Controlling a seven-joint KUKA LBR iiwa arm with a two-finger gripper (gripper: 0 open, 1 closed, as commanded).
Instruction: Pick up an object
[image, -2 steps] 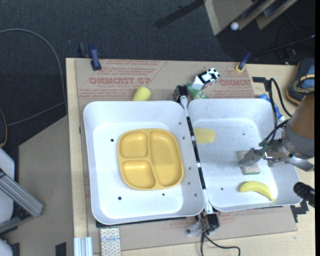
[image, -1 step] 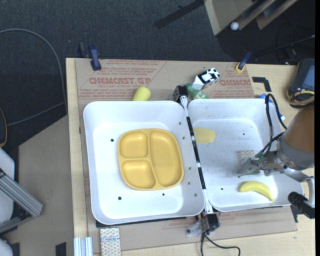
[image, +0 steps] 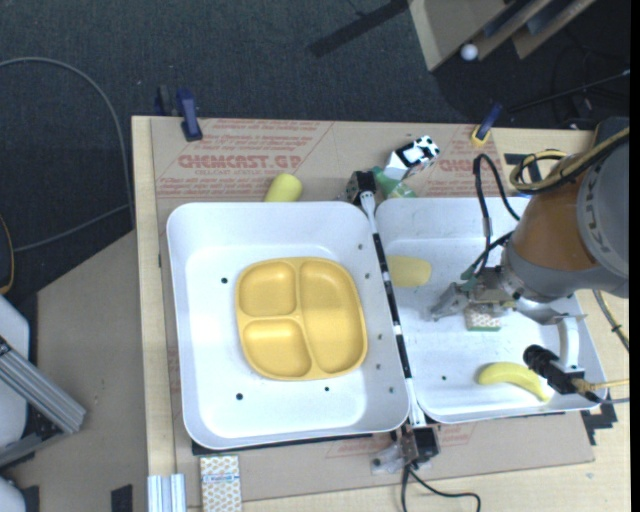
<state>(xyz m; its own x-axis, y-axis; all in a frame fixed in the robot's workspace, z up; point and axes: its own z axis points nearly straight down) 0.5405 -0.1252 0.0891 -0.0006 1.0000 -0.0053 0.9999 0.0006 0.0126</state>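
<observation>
White right bin (image: 440, 225), fingers (image: 462, 297) spread above small card (image: 484, 319), banana (image: 512, 379) nearby.

One fixed overhead camera, slanted onto both bins (image: 200, 300)

Gripper (image: 462, 300) hanging low in R bin (image: 445, 225), w/ small patterned item (image: 484, 319) just at its 4 o'clock. Banana (image: 512, 379) lying at 5 o'clock, pale yellow piece (image: 408, 270) at 10. Sectioned yellow plate (image: 300, 318) sitting in L bin (image: 200, 300).

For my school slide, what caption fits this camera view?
Robot arm's tool reaches into the right bin near a banana; a yellow divided plate sits in the left bin.
</observation>
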